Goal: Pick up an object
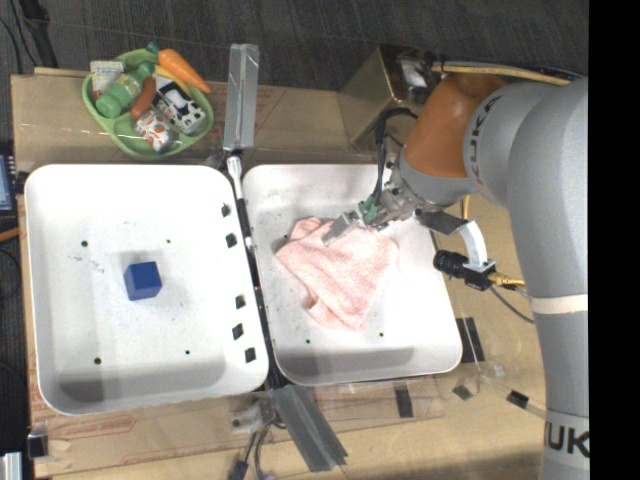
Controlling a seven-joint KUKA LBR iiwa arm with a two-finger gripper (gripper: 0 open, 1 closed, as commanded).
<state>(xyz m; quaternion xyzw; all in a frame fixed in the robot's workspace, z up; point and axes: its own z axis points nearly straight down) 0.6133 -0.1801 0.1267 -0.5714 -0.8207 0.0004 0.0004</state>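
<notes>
Claw (352, 220) position: over the right bin (425, 343), at the upper edge of the pink cloth (340, 268), with the arm (520, 138) reaching in from the right. I read the fingertips as touching or just above the cloth's top fold. I cannot tell whether the claw is open or closed, and I see no fabric clearly between its tips, so I do not log a grasp.

Placement rationale, as I judge it: the wrist is tilted so the tool comes down at a slant toward a raised ridge of fabric, which gives the tool something to pinch; flat fabric on the bin floor would offer nothing to close on. The cloth lies toward the left-centre of the right bin, near the divider (245, 268) between the two bins, which leaves the arm room to work from the right.

Task item appearance: the cloth is pale pink, soft-textured like terry, and crumpled into an irregular heap with folds running from upper left to lower right. Its lower lobe rests flat on the white floor.

Alternative target: a small blue cube (143, 279) sits alone in the left bin (60, 378), well apart from the claw.

A green bowl (100, 113) of toy food stands on the bench beyond the left bin, outside the working area.
</notes>
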